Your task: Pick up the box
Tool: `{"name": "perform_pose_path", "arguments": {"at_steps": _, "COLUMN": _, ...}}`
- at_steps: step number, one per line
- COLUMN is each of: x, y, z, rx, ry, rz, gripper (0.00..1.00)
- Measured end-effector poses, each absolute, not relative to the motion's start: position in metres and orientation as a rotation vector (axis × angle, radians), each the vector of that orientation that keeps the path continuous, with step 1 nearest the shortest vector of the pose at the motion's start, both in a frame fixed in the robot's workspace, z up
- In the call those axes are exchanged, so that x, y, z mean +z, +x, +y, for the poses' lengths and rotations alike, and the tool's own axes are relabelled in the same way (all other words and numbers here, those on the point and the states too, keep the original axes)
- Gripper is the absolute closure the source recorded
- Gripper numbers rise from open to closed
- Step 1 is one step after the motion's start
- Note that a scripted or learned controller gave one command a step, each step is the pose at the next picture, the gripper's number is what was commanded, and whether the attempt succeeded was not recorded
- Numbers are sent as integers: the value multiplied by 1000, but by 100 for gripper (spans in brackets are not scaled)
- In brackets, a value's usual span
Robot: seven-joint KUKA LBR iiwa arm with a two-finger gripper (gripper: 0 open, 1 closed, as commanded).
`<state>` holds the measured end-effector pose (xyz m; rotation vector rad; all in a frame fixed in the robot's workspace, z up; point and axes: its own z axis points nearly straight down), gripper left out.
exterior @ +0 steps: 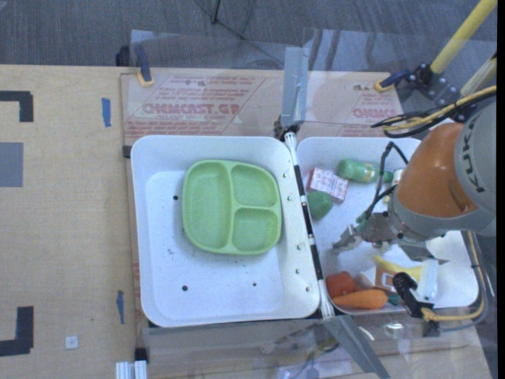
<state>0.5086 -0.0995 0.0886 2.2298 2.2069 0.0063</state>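
From my remote seat I saw the arm (442,188) reaching in from the right, its orange band over the right bin (347,150), and the gripper (353,238) sat low over a bare white patch near the middle of that bin. I could not tell whether the gripper was open or closed, as the metal parts at its tip were too small and cluttered to read, and I saw nothing held in it. The box (327,184), a small red-and-white one, lay flat in the upper left part of the right bin, close to the wall shared with the left bin (158,212). It sat apart from the gripper, further up the view. A green bottle (357,170) lay on its side just to the right of the box, and a round green item (319,204) lay just below the box against the dividing wall. In the bin's lower part, an orange carrot (363,298) lay beside a red item (339,283), with a yellow-and-white item (392,273) to their right, partly hidden under the wrist. In the left bin a pale green divided plate (231,206) lay flat, toward the upper middle.
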Motion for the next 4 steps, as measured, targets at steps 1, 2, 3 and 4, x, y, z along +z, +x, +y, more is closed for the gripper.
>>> {"name": "perform_pose_path", "arguments": {"at_steps": 1, "x": 165, "y": 573, "z": -183, "rx": -4, "ry": 2339, "rz": 2100, "gripper": 0}}
{"name": "perform_pose_path", "arguments": {"at_steps": 2, "x": 181, "y": 524, "z": -194, "rx": -3, "ry": 2176, "rz": 2274, "gripper": 0}}
{"name": "perform_pose_path", "arguments": {"at_steps": 3, "x": 385, "y": 531, "z": -221, "rx": -4, "ry": 2125, "rz": 2315, "gripper": 0}}
{"name": "perform_pose_path", "arguments": {"at_steps": 4, "x": 434, "y": 518, "z": -223, "rx": -4, "ry": 2039, "rz": 2388, "gripper": 0}}
